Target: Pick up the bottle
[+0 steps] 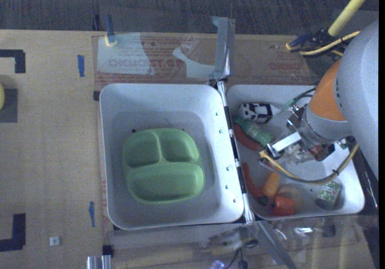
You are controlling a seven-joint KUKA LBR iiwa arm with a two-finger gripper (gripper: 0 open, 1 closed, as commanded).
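The bottle (pixel 257 132) is green and lies on its side in the upper left part of the right bin (pixel 356 200), just below a black-and-white toy (pixel 256 111). My gripper (pixel 296 150) hangs low over the middle of that bin, a little to the right of and below the bottle. A silver wrist block and looping yellow cables cover much of the gripper. Nothing can be made out between its fingers.
The right bin also holds a red chilli (pixel 243 136) beside the bottle, a second red piece (pixel 252 182), an orange carrot (pixel 272 183), a red-orange item (pixel 285 204) and a green can (pixel 328 194). A green divided plate (pixel 162 165) lies in the left bin (pixel 114 111).
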